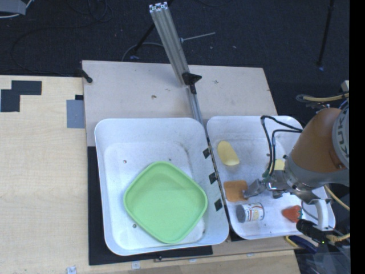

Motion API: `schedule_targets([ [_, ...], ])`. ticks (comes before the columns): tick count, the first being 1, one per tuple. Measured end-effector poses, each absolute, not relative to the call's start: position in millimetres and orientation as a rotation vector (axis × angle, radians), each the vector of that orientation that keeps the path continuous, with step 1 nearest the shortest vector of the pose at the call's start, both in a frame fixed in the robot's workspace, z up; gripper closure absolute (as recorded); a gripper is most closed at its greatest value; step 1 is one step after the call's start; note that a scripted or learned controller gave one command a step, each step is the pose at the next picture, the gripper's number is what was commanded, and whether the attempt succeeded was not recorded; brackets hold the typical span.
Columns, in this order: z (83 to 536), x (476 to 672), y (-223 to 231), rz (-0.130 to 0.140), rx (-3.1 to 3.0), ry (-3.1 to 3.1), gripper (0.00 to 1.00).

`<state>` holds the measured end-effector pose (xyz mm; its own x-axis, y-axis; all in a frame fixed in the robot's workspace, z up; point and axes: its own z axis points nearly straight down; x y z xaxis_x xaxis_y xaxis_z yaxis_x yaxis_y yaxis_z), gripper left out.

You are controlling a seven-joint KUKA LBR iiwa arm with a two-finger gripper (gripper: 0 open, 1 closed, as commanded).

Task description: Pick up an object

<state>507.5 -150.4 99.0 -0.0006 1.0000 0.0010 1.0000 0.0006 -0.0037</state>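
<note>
Your gripper point(251, 190) hangs over the right bin point(251, 125), its state I cannot tell; the orange block point(234, 190) just beside it looks light, stiff; take its flat sides.

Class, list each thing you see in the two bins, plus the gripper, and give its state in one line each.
green plate: lying flat in the left bin
yellow object: lying loose in the right bin
orange block: lying beside the gripper's tip
small can: tipped on its side
red object: lying loose near the bin's right edge
gripper: low in the right bin
</note>
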Motion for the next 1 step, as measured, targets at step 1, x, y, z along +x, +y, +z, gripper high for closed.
schedule_targets([
  [1,92.6,508.3,-150.4,-0.002,-2.223,-2.223,0.0],
])
